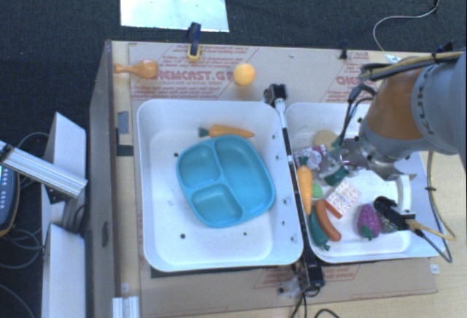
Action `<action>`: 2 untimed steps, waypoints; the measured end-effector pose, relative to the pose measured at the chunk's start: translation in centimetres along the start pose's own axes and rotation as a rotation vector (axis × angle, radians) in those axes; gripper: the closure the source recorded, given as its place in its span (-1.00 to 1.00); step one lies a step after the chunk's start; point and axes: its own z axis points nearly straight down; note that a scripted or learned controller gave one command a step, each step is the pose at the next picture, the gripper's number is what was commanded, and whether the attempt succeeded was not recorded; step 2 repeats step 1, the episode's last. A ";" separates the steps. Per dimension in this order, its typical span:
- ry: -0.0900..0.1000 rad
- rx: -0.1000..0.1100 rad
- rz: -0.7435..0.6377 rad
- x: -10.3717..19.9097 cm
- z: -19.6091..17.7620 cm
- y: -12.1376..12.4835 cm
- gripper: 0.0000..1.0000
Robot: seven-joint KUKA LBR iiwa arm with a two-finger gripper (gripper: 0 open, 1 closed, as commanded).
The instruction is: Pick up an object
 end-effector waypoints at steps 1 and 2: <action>0.002 0.001 -0.002 8.2 -8.0 -0.2 1.00; 0.002 0.001 -0.002 8.2 -8.0 -0.2 1.00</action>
